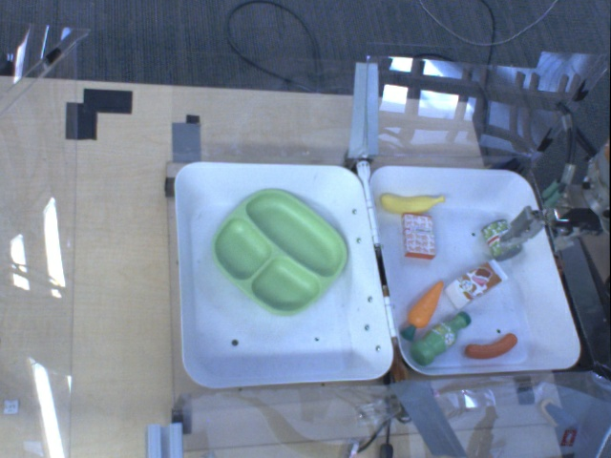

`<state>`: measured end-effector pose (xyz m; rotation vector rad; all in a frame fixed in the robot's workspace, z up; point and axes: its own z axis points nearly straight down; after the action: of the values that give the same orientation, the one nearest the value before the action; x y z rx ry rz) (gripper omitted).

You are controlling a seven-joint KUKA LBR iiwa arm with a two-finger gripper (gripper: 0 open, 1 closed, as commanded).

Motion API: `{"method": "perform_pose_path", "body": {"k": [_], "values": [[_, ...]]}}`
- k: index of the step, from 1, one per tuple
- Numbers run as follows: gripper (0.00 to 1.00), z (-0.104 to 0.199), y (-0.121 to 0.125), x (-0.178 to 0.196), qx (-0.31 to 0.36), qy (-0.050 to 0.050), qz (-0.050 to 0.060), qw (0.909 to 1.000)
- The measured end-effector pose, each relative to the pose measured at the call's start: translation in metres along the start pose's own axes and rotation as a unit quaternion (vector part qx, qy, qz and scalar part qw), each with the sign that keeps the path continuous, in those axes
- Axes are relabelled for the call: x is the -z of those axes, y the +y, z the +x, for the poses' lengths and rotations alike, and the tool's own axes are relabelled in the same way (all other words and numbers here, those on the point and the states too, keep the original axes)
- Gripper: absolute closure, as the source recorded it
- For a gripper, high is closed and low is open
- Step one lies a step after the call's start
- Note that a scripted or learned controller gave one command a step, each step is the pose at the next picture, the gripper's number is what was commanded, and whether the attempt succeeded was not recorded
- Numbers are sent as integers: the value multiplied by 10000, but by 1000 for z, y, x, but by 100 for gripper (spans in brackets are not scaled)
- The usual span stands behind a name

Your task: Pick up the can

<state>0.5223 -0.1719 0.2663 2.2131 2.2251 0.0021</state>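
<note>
Two shallow white bins are sitting side by side on a pale wooden counter (105,284). Taking the green divided plate (279,249) as the landmark, it is lying in the middle of the left bin (205,351), probably waiting as a spare place for sorted things.

Everything else is lying to the plate's right, in the right bin (535,198), scattered loosely as if tipped in for practice picking. A yellow banana (411,200) is resting nearest the dividing wall, at the far side. Just below it a small red and white carton (418,236) is lying flat; its print is too small to read. Lower down, an orange carrot (426,303), a white bottle with a red label (474,285), a green bottle (435,341) and a reddish sausage (491,346) are lying close together.

The can (495,233), green and white, is lying tilted far to the plate's right, near the bin's outer wall. Its label cannot be read. The gripper (517,237) is reaching in at a slant and hanging right beside the can, apparently touching it. Whether it is open or closed, I cannot tell.
</note>
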Motion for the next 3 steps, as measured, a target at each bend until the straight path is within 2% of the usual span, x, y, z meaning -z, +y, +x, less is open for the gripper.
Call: {"method": "perform_pose_path", "body": {"k": [1,2,3], "values": [[0,-26,59,-71,-61,-2,-5,10000],[0,-27,73,-179,-527,-1,-30,9986],[100,-26,77,-165,-510,-3,-70,9987]]}}
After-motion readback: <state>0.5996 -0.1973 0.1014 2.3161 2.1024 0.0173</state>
